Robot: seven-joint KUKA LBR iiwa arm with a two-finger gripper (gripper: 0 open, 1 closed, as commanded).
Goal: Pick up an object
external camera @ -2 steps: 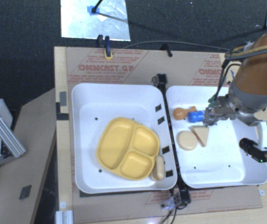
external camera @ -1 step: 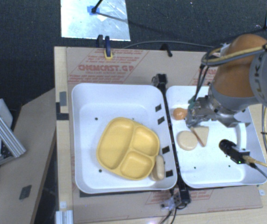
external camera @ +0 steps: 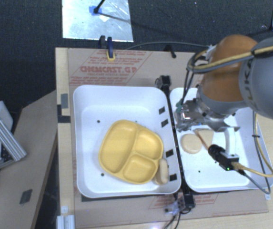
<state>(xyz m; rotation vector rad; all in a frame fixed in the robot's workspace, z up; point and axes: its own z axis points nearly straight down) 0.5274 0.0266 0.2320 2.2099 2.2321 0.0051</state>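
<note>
A yellow divided plate [external camera: 130, 150] lies in the left bin [external camera: 93, 104]. A small beige bread-like piece [external camera: 162, 171] rests against the plate's right lower edge. In the right bin [external camera: 207, 180], a round pale disc [external camera: 191, 143] lies near the left wall, with a thin tan strip [external camera: 205, 137] beside it on the right. My gripper [external camera: 186, 114] hangs low over the right bin's upper left part, just above the disc. The wrist and orange band [external camera: 227, 75] cover most of it.
The dividing wall between the bins [external camera: 173, 137] runs just left of the gripper. A brown cardboard sheet [external camera: 112, 68] lies under both bins. A shiny metal plate [external camera: 97, 13] sits on the dark floor at the back.
</note>
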